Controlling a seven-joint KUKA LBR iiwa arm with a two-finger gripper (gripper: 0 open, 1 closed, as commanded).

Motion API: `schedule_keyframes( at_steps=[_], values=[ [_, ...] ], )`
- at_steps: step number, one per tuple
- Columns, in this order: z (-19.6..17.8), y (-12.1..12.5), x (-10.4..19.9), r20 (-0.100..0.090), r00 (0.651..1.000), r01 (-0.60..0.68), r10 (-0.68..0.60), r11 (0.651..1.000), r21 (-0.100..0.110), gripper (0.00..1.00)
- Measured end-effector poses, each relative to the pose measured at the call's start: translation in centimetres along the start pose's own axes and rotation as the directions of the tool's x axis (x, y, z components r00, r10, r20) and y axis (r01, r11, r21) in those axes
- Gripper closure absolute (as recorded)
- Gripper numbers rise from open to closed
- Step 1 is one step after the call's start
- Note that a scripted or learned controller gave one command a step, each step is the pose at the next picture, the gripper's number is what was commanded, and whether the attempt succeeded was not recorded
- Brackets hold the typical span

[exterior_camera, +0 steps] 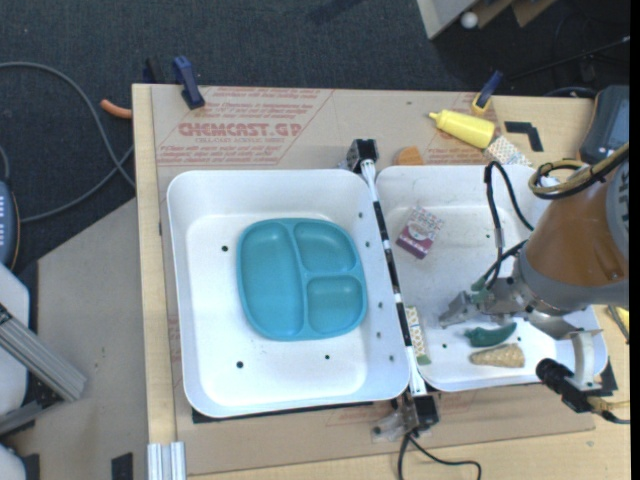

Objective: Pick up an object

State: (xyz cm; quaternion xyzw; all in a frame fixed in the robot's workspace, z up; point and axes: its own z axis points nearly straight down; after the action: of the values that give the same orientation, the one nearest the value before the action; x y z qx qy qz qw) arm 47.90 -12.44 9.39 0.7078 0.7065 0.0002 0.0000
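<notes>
End effector (fingertips indistinct) over right bin

A divided plate lies in the left bin, a small packet in the right bin

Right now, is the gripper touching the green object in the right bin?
Cannot tell: in the camera view the gripper sits right beside the green object, with no clear gap or contact.

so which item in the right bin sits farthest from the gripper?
The purple-and-white packet, alone near the bin's far wall; the green piece and tan wedge lie beside the gripper.
</notes>
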Motion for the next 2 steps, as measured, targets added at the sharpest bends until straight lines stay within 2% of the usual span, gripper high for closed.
schedule_keyframes(
  at_steps=[1,2],
  values=[
    [-0.8,0.0,-1.8,0.001,1.0,0.001,-0.001,1.0,-0.002,0.0],
    [-4.5,0.1,-0.7,0.001,1.0,0.003,-0.003,1.0,-0.001,0.0]
  ],
)
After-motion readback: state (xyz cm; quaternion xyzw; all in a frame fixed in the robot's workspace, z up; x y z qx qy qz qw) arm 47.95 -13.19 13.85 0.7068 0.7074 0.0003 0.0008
